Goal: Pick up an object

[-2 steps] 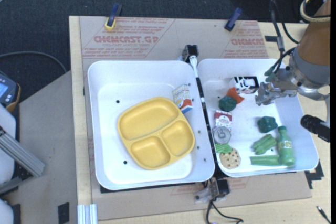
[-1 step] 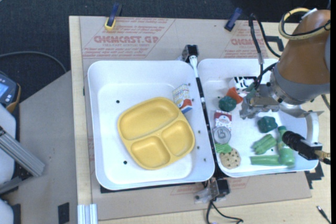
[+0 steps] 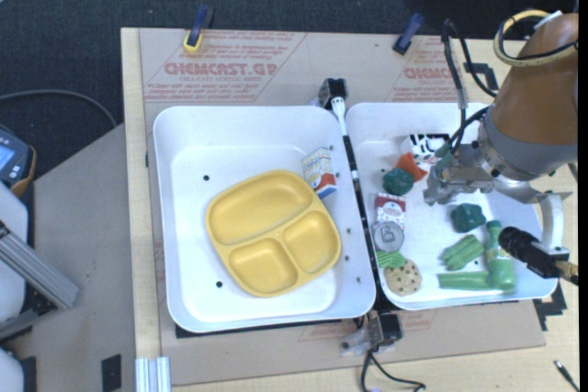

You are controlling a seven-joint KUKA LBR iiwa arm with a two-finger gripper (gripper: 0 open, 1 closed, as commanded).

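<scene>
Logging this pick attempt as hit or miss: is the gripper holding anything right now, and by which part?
It cannot be told. The gripper is down in the right bin among the small toys, close to the teal piece, but nothing is visibly between its fingers.

Small objects are scattered in the right bin: a teal lump, green pieces, a cookie and a can.

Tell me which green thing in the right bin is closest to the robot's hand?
The dark teal lump beside the orange piece, just left of the hand. The other teal lump and the light green toys lie lower down in the bin.
</scene>
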